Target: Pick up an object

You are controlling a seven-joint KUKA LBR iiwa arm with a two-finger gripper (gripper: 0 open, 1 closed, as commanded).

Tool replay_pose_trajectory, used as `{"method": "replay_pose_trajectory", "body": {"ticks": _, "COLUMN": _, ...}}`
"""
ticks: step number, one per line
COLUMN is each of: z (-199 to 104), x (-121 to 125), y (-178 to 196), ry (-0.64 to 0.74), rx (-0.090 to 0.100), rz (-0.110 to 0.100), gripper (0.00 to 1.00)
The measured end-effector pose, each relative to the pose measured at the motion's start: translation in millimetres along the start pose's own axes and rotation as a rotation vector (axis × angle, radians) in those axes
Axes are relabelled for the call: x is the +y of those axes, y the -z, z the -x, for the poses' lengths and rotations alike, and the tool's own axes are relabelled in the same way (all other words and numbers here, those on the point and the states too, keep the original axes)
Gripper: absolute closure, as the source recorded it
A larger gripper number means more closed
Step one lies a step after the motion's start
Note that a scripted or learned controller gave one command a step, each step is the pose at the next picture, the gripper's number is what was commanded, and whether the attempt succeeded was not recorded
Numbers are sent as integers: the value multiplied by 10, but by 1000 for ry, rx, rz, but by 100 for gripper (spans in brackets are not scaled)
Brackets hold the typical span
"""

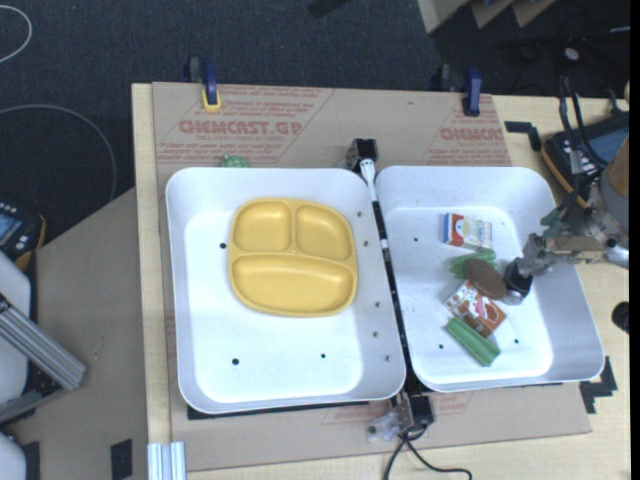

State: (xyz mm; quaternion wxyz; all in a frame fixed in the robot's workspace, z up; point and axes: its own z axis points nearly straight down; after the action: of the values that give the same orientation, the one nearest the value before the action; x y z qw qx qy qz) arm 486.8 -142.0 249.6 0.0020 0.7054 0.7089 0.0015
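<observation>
Your arm [605, 255] reaches in from three o'clock, and its claw [535, 258] hangs low, angled down toward eight o'clock.

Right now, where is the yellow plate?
The plate lies flat in the bin on the camera view's left, nearer its far edge. The carton sits across the middle rims, to its right in that view.
</observation>
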Motion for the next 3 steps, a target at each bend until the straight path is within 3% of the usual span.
{"method": "replay_pose_trajectory", "body": {"ticks": 1, "z": -537, "x": -56, "y": 879, "ry": 2, "rx": 0, "rz": 5, "gripper": 100}}
{"method": "replay_pose_trajectory", "body": {"ticks": 2, "z": -1037, "x": -57, "y": 960, "ry": -1, "rx": 0, "rz": 0, "gripper": 100}}
{"method": "replay_pose_trajectory", "body": {"ticks": 3, "z": -190, "x": -83, "y": 173, "ry": -12, "rx": 1, "rz": -11, "gripper": 100}}
